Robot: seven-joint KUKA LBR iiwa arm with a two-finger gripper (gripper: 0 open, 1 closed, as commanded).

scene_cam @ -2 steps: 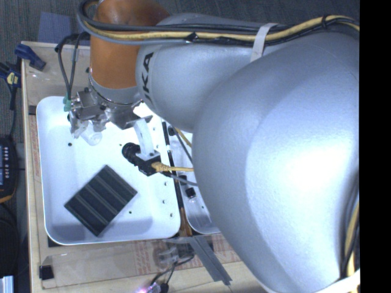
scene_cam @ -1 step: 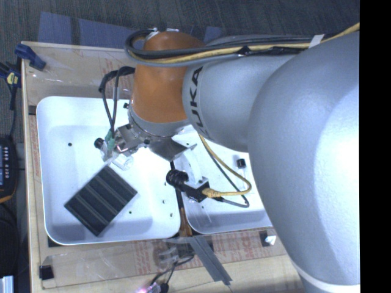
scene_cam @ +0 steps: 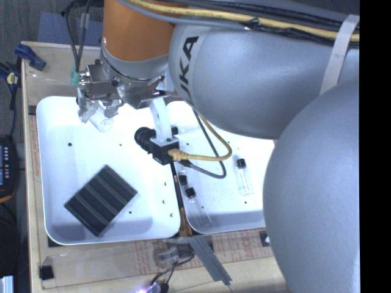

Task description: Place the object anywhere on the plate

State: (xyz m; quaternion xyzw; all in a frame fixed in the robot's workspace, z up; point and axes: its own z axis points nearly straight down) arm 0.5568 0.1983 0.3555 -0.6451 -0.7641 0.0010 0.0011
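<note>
The plate (scene_cam: 101, 199) is a dark, ribbed square lying flat in the near left part of the left bin (scene_cam: 55, 112). My gripper (scene_cam: 98, 113) hangs over the far left part of that bin, up and away from the plate. A small pale, translucent lump (scene_cam: 104, 124) shows at its tip; I cannot tell whether it is a held thing or part of the gripper. A small clear vial with a black cap (scene_cam: 243, 176) lies in the right bin (scene_cam: 214, 224), close to the arm's grey body.
A black camera unit with a yellow cable (scene_cam: 153, 142) hangs from the wrist over the wall between the bins. Two small black bits (scene_cam: 187, 187) lie in the right bin near that wall. The big grey arm (scene_cam: 275, 72) covers much of the right bin.
</note>
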